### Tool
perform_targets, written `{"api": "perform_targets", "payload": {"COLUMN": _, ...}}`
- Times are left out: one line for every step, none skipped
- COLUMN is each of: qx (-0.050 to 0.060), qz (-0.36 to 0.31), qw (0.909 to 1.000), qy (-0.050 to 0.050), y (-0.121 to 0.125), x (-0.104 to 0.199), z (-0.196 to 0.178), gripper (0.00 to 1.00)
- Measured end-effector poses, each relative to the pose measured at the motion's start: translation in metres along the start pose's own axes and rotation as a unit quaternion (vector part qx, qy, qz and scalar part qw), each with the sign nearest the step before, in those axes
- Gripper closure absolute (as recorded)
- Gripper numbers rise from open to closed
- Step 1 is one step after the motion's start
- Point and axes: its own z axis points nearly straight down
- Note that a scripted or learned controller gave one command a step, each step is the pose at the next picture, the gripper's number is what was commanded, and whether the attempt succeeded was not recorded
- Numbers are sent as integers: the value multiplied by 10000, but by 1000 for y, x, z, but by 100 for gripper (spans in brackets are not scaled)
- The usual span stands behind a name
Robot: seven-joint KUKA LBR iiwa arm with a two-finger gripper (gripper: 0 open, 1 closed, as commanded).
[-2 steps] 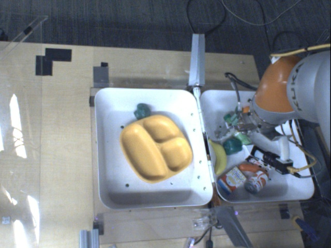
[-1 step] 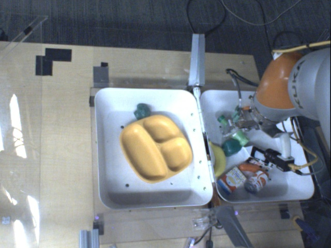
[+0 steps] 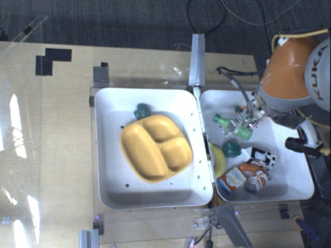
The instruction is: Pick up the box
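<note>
**Arm over the right bin, box not yet lifted**

A wooden surface [image 3: 57, 138] carries two shallow white bins side by side. The left bin [image 3: 108, 190] holds a large yellow bread-shaped object [image 3: 155, 147] with a small teal item [image 3: 143, 110] touching its far edge. The right bin [image 3: 300, 187] holds a cluster of small things: green pieces [image 3: 232, 125], a teal lump [image 3: 231, 149], a yellow fruit [image 3: 219, 161], a packet [image 3: 234, 179], a can [image 3: 256, 181], and a small white box with black markings [image 3: 262, 157] lying near the bin's middle. The grey and orange arm [image 3: 292, 74] reaches in from the right, its end effector [image 3: 250, 117] above the green pieces, apart from the box. How its grip is set cannot be told. Judged from this, the box sits ungrasped; reaching, gripping and lifting all remain.
</note>
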Motion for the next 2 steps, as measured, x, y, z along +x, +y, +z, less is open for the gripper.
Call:
{"api": "perform_targets", "payload": {"qx": 1, "qz": 3, "qw": 10000, "qy": 1, "y": 0, "x": 0, "z": 0, "gripper": 0}}
{"api": "perform_targets", "payload": {"qx": -22, "qz": 251, "qw": 9997, "qy": -18, "y": -15, "x": -20, "z": 97, "gripper": 0}}
